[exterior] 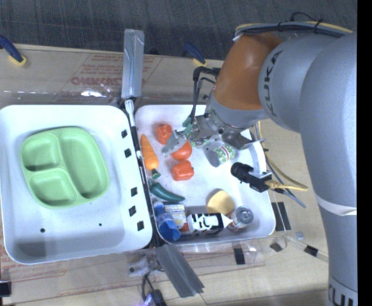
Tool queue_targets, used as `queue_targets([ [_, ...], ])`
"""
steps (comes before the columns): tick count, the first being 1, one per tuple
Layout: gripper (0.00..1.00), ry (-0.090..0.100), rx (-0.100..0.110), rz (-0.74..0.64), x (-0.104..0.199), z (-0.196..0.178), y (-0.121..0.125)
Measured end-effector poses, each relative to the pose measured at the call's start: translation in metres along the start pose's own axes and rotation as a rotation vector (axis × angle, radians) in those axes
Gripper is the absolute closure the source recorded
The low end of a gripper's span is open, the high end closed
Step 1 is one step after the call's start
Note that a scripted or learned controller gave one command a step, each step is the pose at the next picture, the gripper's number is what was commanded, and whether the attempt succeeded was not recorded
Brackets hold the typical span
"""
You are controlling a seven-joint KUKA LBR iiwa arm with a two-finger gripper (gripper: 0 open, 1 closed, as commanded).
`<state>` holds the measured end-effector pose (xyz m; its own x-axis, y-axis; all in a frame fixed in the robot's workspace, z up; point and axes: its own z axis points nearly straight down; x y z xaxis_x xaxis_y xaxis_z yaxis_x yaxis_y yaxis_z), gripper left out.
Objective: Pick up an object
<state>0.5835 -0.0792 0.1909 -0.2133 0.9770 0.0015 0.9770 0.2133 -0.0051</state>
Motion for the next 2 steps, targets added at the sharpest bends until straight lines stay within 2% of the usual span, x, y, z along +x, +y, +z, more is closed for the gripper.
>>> queue_targets([
  [1, 0.0, 0.0, 0.002, -0.023, -0.04, 0.088, 0.051],
  [2, 0.0, 0.0, 0.0, 0.078, -0.043, 0.071, 0.03],
])
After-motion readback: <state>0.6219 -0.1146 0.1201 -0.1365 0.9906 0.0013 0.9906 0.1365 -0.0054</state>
